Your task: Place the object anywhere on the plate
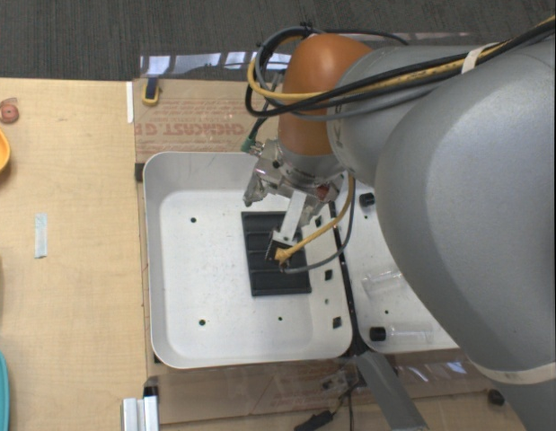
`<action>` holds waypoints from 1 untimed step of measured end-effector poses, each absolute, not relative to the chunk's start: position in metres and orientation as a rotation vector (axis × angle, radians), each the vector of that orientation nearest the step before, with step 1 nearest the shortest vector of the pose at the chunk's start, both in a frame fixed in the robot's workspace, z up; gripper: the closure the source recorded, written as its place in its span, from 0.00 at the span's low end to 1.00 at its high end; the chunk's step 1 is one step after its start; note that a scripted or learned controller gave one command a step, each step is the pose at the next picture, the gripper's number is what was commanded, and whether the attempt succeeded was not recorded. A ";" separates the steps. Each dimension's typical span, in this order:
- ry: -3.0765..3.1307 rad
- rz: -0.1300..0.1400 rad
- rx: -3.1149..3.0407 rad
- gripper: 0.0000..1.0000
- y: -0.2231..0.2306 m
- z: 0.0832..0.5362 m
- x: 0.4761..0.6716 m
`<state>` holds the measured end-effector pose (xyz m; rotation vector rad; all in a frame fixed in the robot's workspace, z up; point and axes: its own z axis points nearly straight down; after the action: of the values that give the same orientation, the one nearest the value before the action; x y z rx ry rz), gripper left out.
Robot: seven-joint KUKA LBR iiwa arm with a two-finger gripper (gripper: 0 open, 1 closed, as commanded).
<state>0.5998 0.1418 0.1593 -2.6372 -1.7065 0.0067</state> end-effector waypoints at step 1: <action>-1.051 0.007 -2.962 0.00 0.171 0.114 0.614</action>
<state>0.6144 0.1710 0.1136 -2.9617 -1.0510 0.0071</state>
